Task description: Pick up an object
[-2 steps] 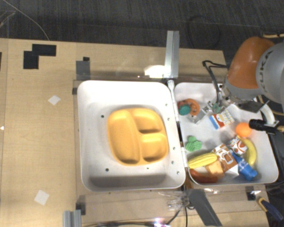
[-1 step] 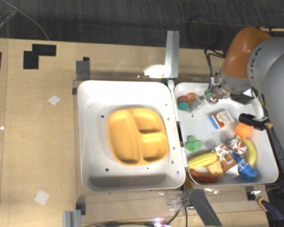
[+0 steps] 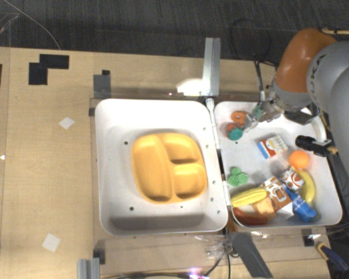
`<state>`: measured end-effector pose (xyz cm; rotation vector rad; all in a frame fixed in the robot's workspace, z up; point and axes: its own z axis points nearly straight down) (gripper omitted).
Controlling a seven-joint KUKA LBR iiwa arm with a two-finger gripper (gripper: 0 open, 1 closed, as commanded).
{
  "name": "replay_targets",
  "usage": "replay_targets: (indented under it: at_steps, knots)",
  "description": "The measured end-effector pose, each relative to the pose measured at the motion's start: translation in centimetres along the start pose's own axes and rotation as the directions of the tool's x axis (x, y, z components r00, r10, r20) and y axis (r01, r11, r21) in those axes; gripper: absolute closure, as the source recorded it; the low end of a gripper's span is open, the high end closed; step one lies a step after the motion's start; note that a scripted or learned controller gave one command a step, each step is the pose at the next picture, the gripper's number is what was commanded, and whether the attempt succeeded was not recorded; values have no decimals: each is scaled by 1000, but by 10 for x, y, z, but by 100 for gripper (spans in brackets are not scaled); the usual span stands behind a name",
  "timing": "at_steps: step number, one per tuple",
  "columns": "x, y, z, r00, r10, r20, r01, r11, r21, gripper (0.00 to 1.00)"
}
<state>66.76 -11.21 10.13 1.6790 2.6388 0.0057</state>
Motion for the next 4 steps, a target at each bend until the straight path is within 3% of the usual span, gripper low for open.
replay_targets:
  at_steps: [1, 2, 3, 4]
  knots:
    - [44, 27, -90, 990, -141, -3, 141, 990, -4, 100]
    - [55, -100, 9, 996, -90, -3, 90, 996, 0, 100]
    - [82, -152, -51, 990, 143, -6, -143, 990, 6, 100]
    - [11, -167, -168, 941, 338, -1, -338, 941, 3, 100]
